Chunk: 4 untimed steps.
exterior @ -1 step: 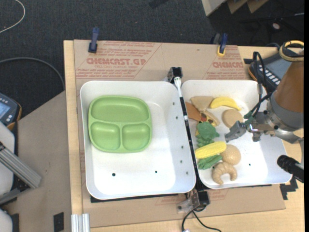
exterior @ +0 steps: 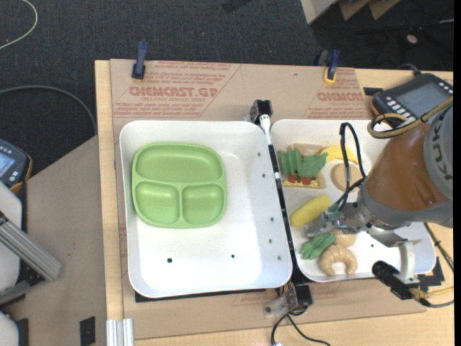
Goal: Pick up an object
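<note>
Now we see the arm (exterior: 410, 171) reaching into the right bin (exterior: 425, 265), its gripper (exterior: 325, 225) low among the toy food.

We cannot tell how the gripper stands, nor whether it grips anything; it sits just beside the yellow corn (exterior: 310, 210), above the green piece (exterior: 315, 246) and the croissant (exterior: 338, 260); a green tray (exterior: 178, 184) lies in the left bin (exterior: 216, 265).

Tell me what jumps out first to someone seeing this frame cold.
The green divided plate lying alone in the left bin. Then the grey-and-orange arm reaching in from the right, its claw down among toy foods in the right bin, beside a yellow piece and a croissant.
</note>
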Available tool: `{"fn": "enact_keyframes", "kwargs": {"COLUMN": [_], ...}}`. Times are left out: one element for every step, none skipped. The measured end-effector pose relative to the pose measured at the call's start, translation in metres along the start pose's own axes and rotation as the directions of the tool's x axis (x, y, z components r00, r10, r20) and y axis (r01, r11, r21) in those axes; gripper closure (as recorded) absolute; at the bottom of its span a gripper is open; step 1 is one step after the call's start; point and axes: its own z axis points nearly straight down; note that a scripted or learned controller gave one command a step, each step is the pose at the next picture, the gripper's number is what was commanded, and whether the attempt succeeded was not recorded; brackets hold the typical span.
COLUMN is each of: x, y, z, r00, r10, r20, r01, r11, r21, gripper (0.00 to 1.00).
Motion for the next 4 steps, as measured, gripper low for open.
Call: {"fn": "enact_keyframes", "kwargs": {"x": [-0.001,0.09,0.186,0.177], "y": [0.003,0.007,-0.001,0.002], "z": [-0.016,-0.105,-0.123,-0.225], "r00": [1.0,1.0,1.0,1.0], "r10": [0.002,-0.012,-0.013,-0.003], "r20": [0.001,-0.008,-0.009,-0.007], "r01": [-0.002,0.012,0.013,0.003], "r11": [1.0,1.0,1.0,1.0], "r21": [-0.011,-0.007,0.0,-0.01], "gripper": [1.0,1.0,1.0,1.0]}}
